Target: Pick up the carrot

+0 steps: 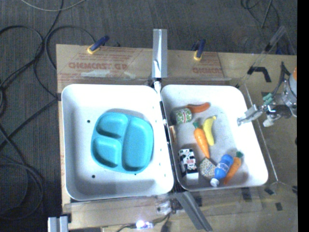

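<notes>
Orange, with a green top, the carrot [201, 141] lies mid right bin [251, 129], touching a yellow banana [209, 130], above a blue bottle [221, 168]. Near that bin's right rim hangs the pincer [251, 114]; whether released or clenched, nobody can tell. A blue tray [123, 140] sits in the left bin [77, 144].

A single fixed camera looks down from above at a slant, far enough back to take in both white bins, the left bin [72, 144] and the right bin [251, 144], plus the floor beyond the bench [130, 64].
</notes>
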Motion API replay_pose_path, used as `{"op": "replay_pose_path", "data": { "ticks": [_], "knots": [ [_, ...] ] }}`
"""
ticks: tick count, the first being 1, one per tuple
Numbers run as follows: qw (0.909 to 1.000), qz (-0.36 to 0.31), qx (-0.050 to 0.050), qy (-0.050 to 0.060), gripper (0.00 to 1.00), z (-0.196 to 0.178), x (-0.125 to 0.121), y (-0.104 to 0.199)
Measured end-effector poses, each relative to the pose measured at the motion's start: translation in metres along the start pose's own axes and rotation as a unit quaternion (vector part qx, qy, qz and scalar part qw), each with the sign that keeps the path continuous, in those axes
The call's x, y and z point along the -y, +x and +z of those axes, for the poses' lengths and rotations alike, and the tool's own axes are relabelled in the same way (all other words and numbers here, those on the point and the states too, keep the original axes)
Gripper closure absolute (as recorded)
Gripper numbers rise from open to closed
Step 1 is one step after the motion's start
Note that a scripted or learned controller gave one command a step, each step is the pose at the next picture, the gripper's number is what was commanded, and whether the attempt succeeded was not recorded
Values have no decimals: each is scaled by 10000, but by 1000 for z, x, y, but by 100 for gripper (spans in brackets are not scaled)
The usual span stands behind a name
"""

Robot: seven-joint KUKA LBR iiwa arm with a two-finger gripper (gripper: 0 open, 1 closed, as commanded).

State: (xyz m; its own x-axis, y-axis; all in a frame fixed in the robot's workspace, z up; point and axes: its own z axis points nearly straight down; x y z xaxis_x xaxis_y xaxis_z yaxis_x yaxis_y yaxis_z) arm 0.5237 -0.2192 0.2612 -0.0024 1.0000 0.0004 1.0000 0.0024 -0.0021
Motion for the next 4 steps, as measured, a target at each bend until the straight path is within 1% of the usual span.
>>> {"op": "replay_pose_path", "data": {
  "ticks": [1,2,3,4],
  "knots": [
    [10000,60,-6,12,0,139,8,77],
    [9997,216,19,-53,0,172,15,88],
    [9997,211,16,-75,100,162,14,89],
    [9969,789,6,11,100,79,40,137]
  ]
}}
